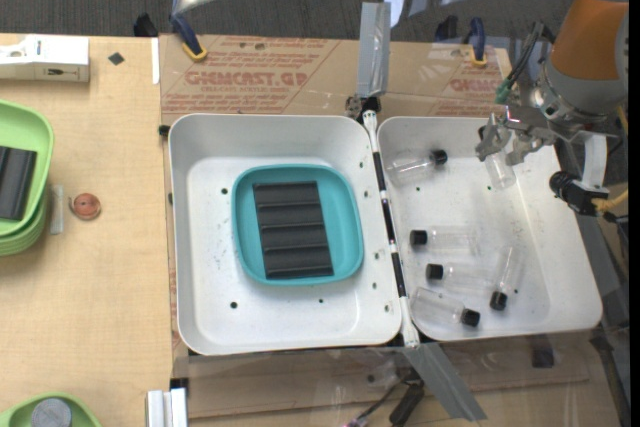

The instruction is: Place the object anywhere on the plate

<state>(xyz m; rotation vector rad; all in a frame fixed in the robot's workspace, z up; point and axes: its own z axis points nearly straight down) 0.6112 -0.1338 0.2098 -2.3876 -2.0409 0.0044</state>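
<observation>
A teal plate (246, 215) with a black ridged insert (292, 227) lies in the left white bin (200, 295). The right white bin (565, 300) holds several clear vials with black caps, one at its back left (415, 163) and others near its front (450, 310). My gripper (503, 145) hangs over the back right of the right bin, well to the right of the plate. It is shut on a clear vial (498, 173) that sticks down from between its fingers.
The grey divider (385, 215) between the bins runs just right of the plate. Cardboard (260, 75) and clamps stand behind the bins. On the wooden bench at left are green plates (25, 205), a small orange disc (86, 205) and a white box (45, 60).
</observation>
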